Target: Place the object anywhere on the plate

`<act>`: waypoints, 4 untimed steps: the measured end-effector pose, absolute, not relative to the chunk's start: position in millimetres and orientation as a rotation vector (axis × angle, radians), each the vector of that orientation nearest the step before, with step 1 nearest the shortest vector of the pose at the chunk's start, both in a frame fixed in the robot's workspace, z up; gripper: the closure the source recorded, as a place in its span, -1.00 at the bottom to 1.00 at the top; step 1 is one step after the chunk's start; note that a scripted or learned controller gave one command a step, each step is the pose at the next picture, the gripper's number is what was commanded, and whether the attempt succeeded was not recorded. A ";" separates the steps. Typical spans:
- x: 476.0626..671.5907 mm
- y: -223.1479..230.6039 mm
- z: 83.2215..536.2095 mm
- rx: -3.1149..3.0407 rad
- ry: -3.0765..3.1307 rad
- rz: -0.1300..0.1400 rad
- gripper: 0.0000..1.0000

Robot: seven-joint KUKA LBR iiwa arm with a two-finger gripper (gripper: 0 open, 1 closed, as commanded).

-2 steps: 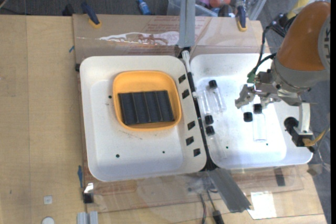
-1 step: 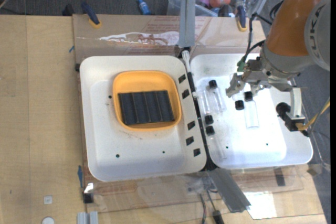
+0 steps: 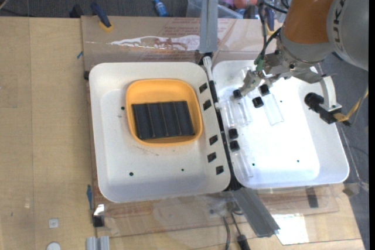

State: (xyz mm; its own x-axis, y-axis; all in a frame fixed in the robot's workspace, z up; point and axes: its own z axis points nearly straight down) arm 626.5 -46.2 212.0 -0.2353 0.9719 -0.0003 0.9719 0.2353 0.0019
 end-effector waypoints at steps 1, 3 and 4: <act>643.6 -23.0 219.7 1.585 2.709 0.004 1.00; 660.5 -8.0 271.7 1.032 2.961 0.004 1.00; 655.1 -32.3 315.7 0.631 3.070 0.004 1.00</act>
State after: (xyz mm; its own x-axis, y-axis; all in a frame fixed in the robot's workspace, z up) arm 655.1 -32.3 315.7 -0.9190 0.3942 -0.0071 0.3942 0.9190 0.0037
